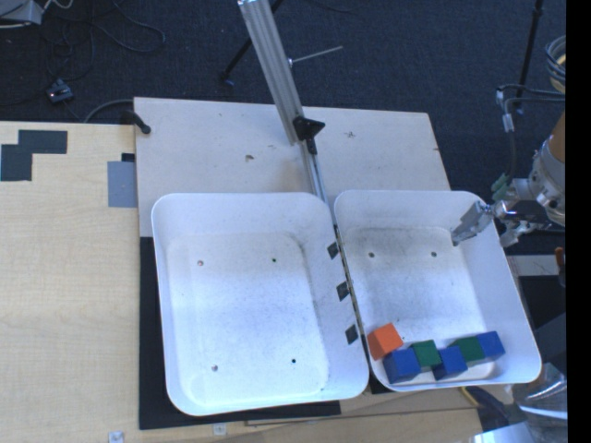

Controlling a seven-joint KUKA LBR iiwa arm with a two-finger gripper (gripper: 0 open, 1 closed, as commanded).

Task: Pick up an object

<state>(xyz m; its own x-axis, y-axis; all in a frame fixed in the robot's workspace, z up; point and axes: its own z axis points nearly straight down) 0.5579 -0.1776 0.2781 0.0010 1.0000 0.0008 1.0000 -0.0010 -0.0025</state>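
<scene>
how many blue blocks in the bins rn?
3, all along the near edge of the right bin: one beside the orange block, one mid-row, one at the right end. More may be hidden behind them.

Blocks (434, 353) crowding right bin's (406, 220) near wall

Two shallow white plastic bins are counted on the bench: a left bin (185, 247) and a right bin (517, 312). Six small cubes are counted, all gathered along the near edge of the right bin. One orange cube (385, 341) is seen. Three blue cubes are seen: one (402, 365) just beside the orange one, one (451, 363) further right, and one (491, 344) at the far right. Two green cubes (426, 353) (469, 348) are seen between the blue ones.
</scene>
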